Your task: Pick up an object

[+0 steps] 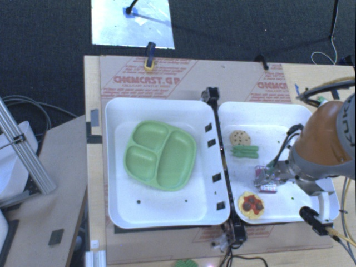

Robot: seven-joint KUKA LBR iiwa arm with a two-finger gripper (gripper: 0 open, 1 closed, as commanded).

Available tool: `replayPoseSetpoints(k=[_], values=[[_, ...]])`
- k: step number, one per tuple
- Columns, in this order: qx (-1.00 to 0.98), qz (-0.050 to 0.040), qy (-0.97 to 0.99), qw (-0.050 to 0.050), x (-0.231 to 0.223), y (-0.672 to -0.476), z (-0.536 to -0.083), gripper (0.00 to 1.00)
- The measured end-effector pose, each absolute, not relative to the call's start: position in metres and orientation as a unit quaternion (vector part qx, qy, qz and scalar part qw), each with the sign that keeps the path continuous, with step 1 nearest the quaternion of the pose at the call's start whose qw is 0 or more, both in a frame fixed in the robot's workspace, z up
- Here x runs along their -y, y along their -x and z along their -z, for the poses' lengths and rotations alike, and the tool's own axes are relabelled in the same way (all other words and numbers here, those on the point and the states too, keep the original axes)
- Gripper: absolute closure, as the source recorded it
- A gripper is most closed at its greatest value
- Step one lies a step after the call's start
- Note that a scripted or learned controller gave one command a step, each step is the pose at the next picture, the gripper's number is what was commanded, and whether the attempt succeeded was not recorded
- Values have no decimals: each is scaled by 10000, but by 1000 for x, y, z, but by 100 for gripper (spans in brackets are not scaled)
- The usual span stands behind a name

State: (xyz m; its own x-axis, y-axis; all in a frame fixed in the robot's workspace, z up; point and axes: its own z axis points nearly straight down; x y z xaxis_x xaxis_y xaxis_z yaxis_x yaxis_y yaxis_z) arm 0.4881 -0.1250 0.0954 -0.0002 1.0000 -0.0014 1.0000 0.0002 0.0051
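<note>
Gripper low in right bin, finger spread can't be told, w/ nothing seen held. Around it: cookie and green beans at 11 o'clock, pizza piece at 7. Green tray sits in left bin.

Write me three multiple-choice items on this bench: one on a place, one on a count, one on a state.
1. The green divided plate lies in:
A. the left bin
B. the right bin
C. on the cardboard

2. Food items in the right bin:
A. one
B. three
C. six

3. The end effector is:
A. over the left bin
B. above the cardboard
C. low in the right bin

Answers: 1 A, white walls surround it at left; 2 B, cookie, green beans, small pizza; 3 C, it sits among the food.
</note>
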Motion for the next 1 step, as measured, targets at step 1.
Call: replayPoseSetpoints(k=[1], values=[[-7117,-62,-7024,59,66,-570,-191,100]])
